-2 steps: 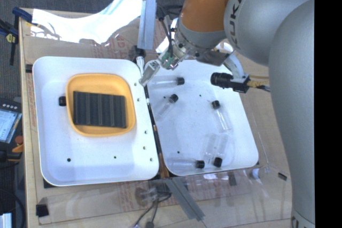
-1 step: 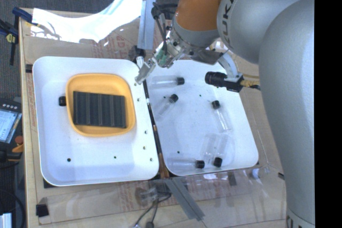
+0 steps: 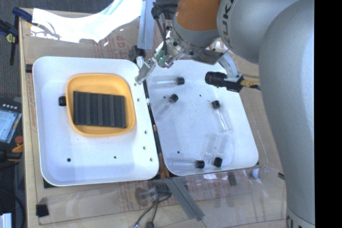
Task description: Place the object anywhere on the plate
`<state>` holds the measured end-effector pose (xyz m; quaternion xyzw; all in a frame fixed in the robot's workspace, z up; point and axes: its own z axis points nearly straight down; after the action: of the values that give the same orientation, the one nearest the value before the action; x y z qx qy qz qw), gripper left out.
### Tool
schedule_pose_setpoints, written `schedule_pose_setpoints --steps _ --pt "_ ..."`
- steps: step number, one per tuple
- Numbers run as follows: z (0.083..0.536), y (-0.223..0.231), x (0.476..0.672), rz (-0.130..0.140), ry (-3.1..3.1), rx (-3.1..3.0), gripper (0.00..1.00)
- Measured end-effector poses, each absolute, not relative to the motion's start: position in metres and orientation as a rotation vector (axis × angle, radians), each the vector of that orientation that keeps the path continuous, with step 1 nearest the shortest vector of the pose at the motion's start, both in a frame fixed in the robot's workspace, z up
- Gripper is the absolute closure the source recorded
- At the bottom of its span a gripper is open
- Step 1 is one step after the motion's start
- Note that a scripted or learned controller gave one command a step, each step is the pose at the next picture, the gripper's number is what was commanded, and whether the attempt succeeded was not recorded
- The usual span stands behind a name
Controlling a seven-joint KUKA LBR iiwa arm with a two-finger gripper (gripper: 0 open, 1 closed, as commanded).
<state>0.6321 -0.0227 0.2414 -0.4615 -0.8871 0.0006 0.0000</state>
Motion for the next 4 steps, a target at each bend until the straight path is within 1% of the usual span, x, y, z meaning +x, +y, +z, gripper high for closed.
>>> schedule_pose_setpoints --steps 1,2,3,4 --pt "0.241 -0.023 0.632 0.002 -2.787 -1.45 0.0" --pt "0.271 0.032 0.604 0.002 -2.8 -1.421 0.0" --pt "0.248 0.029 0.619 0.005 -2.815 -1.382 0.0" --pt "0.245 0.045 0.618 0.004 -2.877 -1.248 0.0"
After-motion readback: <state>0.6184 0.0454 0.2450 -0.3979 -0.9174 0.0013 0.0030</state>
